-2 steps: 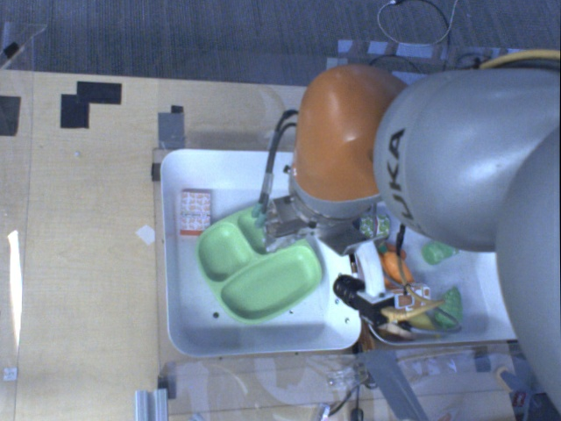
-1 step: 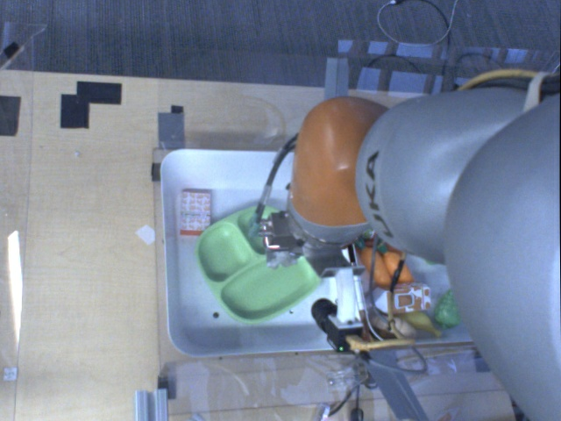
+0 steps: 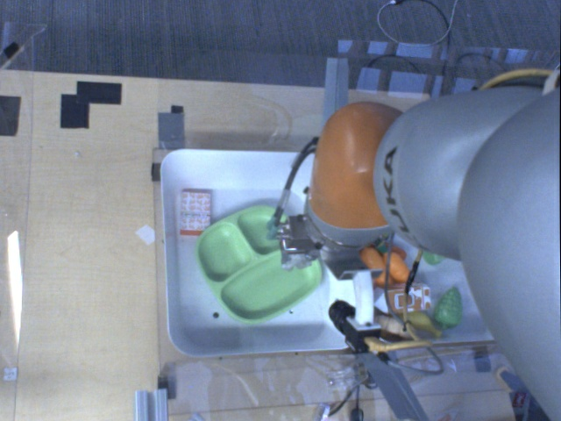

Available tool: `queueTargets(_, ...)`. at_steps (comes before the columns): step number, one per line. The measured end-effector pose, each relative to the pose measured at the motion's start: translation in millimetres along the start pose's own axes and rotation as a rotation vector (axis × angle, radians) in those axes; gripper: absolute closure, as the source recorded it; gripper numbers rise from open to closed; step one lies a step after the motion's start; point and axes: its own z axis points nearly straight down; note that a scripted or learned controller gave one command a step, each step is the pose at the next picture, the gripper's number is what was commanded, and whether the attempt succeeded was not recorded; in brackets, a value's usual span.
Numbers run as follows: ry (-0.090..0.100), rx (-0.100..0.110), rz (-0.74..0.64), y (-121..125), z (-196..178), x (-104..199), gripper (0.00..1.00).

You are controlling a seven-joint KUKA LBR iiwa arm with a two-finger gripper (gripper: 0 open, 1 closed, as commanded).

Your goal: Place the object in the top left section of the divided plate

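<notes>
The arm [image 3: 421, 200] hides its jaws, their state unclear, above the green divided plate [image 3: 250, 270].

arm [image 3: 421, 191] over plate [image 3: 230, 251], left perhaps free

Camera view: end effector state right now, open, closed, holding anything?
End effector: cannot be told; it sits over the green divided plate, with the arm covering it.
</notes>
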Motion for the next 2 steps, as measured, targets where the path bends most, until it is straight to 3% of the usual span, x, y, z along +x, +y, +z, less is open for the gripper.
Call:
queueTargets(1, -0.001, 0.003, 0.011, -1, 21, 1, 1.00)
queueTargets(2, 0.000, 0.002, -0.253, -1, 51, -8, 1.00)
